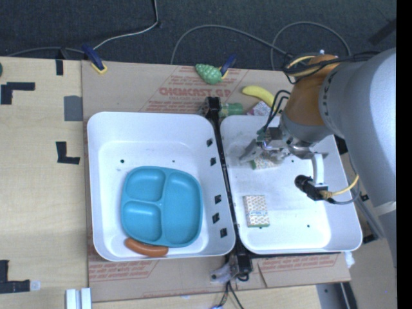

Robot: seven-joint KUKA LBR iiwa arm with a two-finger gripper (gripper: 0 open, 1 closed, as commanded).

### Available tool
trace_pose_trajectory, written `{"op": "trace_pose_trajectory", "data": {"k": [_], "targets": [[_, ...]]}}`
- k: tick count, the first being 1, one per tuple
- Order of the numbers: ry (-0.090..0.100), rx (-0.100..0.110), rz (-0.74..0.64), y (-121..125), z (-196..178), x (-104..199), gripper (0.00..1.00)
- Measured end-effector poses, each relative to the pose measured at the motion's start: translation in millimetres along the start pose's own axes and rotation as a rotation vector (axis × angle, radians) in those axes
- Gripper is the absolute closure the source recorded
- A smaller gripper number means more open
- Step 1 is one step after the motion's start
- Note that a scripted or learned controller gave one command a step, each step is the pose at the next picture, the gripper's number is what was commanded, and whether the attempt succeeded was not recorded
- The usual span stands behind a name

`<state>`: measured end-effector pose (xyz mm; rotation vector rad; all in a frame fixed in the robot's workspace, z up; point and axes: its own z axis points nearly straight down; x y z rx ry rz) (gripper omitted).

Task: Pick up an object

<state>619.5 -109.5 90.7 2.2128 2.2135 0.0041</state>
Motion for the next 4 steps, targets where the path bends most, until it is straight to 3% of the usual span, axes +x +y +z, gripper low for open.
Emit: {"op": "trace_pose_trajectory", "data": {"k": [1,2,3,4], "targets": [[-0.001,-0.008,-0.001,2,-12,0,1.00],[0.006,0.012,0.001,-64,-19,-27,1.00],[0.007,0.012,0.000,-64,-19,-26,0.00],[0.007,0.011,-0.002,-9,2,6,0.00]]}}
